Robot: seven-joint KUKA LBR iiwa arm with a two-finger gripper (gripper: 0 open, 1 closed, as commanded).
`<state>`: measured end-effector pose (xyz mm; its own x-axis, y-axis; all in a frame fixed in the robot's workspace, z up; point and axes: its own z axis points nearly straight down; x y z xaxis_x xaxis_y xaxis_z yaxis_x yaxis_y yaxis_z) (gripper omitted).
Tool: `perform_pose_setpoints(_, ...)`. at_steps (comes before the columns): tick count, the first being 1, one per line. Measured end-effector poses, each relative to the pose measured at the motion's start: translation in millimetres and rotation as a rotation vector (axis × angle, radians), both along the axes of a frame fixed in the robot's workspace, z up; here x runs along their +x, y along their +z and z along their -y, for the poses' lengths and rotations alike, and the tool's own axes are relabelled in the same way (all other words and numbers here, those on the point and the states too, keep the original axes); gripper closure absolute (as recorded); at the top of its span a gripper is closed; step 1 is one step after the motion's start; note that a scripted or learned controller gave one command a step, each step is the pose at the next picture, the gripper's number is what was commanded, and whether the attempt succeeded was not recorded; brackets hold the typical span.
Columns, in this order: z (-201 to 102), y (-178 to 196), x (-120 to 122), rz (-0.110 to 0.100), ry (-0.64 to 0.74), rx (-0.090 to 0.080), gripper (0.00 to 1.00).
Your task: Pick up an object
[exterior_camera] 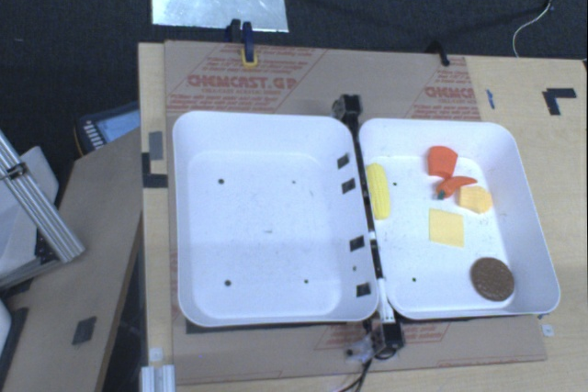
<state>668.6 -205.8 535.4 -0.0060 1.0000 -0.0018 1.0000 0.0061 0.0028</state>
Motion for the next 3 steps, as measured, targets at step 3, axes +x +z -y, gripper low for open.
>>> perform_pose_setpoints(3,0.0,0.0,0.0,0.000,0.000,0.000,1.00)
